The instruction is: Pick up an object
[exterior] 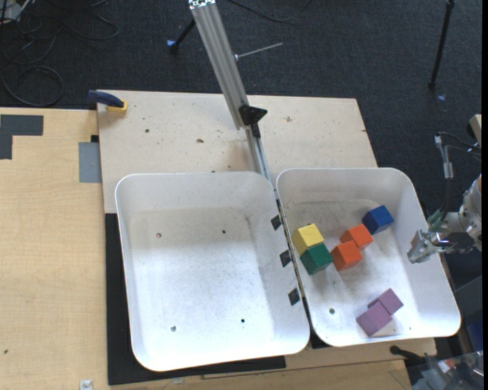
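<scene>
The right bin [342, 189] holds several small blocks. A yellow cube [309, 236] touches a green cube [315, 257] near the bin's left wall. Two orange cubes [359, 236] [346, 254] lie side by side in the middle, and a blue cube [378, 218] sits just beyond them. Two purple blocks [389, 302] [374, 319] rest near the front rim. My gripper [424, 247] reaches in from the right, over the bin's right wall, well apart from every block. Nothing shows in its grasp.
The left bin [146, 218] stands beside the right one, with black clips along the shared wall [283, 258]. A slanted aluminium post [228, 71] rises behind the bins. A small blue and yellow clamp [107, 100] lies at the board's far left corner.
</scene>
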You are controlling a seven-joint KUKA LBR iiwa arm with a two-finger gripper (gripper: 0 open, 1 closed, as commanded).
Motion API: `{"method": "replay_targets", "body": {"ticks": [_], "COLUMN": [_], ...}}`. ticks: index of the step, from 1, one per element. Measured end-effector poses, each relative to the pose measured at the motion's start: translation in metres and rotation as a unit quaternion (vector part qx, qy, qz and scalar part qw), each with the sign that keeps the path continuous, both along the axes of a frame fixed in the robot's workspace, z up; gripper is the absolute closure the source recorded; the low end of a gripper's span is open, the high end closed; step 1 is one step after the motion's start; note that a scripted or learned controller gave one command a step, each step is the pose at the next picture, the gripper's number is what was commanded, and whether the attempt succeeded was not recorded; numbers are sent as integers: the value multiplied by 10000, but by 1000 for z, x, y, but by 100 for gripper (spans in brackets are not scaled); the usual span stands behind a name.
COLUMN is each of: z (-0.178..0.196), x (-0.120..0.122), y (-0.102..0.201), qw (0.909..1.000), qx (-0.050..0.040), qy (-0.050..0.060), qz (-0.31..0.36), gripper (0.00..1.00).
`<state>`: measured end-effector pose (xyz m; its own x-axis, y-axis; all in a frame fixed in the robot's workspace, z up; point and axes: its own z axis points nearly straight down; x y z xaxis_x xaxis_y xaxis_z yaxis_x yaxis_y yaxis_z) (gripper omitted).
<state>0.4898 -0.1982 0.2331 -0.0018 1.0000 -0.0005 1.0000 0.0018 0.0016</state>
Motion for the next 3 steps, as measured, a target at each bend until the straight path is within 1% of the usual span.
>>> {"method": "replay_targets", "body": {"ticks": [1,3], "z": [6,-16], "x": [19,67], "y": [42,139], "qw": [10000,10000], "qx": [14,12], "qy": [13,18], "qz": [14,13], "gripper": [100,100]}}
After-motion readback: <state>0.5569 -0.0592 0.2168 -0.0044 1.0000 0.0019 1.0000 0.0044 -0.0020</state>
